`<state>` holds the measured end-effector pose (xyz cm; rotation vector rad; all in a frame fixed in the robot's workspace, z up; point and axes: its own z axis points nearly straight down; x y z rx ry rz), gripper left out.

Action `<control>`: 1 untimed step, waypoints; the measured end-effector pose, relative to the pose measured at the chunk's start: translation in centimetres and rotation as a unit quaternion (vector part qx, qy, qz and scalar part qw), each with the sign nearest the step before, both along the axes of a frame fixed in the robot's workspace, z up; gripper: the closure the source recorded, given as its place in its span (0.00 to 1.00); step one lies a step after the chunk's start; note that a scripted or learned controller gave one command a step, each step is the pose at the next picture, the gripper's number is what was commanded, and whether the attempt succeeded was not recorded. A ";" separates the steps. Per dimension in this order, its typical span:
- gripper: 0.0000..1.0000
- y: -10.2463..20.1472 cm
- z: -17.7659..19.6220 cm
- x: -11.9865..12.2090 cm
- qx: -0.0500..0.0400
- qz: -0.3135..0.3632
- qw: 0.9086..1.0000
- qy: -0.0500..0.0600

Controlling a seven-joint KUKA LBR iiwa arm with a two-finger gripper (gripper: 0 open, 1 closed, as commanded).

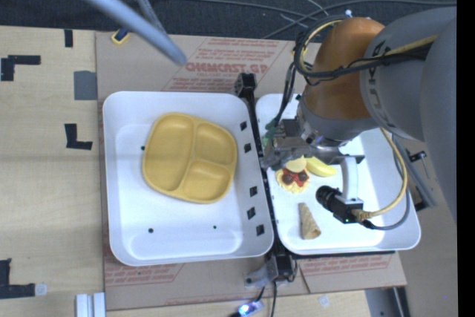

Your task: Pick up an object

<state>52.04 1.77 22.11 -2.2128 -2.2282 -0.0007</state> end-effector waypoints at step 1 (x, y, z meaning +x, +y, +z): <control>1.00 4.9 -0.4 -0.1 0.000 0.000 1.000 0.001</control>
